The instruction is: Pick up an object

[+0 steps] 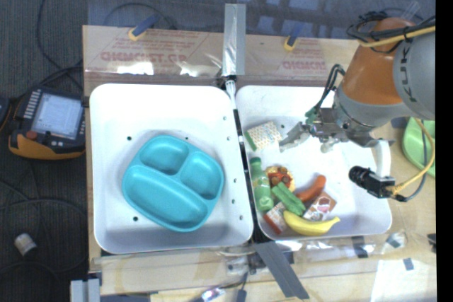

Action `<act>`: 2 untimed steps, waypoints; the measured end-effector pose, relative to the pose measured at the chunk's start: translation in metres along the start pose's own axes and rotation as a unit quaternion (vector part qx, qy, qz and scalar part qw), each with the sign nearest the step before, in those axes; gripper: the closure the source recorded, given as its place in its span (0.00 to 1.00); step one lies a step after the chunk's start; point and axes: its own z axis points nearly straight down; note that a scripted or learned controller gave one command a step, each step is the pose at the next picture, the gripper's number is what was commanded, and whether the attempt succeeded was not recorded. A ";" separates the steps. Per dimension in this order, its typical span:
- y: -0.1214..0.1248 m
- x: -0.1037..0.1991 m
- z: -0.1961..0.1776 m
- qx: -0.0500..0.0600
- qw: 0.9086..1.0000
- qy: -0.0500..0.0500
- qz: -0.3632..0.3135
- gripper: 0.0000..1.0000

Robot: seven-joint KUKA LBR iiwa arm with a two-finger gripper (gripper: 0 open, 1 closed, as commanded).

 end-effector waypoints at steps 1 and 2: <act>-0.017 0.012 0.087 0.000 0.999 0.000 -0.040 0.00; -0.017 0.012 0.087 0.000 0.999 0.000 -0.040 0.00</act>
